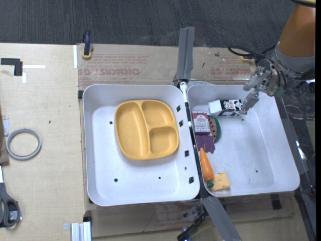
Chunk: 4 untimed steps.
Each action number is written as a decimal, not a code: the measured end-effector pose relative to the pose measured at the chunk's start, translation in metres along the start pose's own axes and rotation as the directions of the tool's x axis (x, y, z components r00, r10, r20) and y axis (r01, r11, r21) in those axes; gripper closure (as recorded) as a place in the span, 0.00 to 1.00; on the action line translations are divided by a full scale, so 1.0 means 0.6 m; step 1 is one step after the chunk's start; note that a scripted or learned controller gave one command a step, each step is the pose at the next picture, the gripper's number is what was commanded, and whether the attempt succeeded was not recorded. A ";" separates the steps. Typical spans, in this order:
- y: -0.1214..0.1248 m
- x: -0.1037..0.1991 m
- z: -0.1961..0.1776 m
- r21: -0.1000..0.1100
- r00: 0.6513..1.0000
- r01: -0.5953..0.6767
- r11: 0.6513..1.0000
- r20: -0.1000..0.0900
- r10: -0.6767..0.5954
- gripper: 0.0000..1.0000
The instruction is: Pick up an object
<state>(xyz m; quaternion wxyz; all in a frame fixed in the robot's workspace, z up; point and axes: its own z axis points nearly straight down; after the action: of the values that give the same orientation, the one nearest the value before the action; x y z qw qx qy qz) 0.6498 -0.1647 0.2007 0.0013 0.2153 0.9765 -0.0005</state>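
The right bin [261, 154] holds several small items along its left side: a white and black carton [224, 106], a red and white box [200, 122], a watermelon slice [216, 128], a purple piece [206, 142], an orange carrot [205, 167] and a yellow wedge [220, 181]. My gripper [249, 97] hangs over the bin's far side, just right of the carton. Its two fingers stand apart, open, with nothing between them. A yellow divided plate [147, 129] lies in the left bin [100, 174].
A grey bar [185, 54] rises behind the seam between the bins. On the bench to the left lie a grey ring [22, 143], scissors [7, 210] and a blue-handled clamp [87, 44]. Cables [251, 54] trail near the arm.
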 end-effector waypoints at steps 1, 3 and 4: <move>0.031 0.066 0.135 -0.009 0.958 -0.286 0.958 0.012 0.287 0.00; 0.031 0.065 0.118 -0.008 0.959 -0.284 0.959 0.017 0.284 0.00; 0.068 0.025 0.177 -0.002 0.825 -0.565 0.825 0.002 0.565 0.00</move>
<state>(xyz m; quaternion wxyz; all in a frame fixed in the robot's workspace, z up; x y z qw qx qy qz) 0.6534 -0.1215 0.0942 0.0029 0.4944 0.8692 0.0000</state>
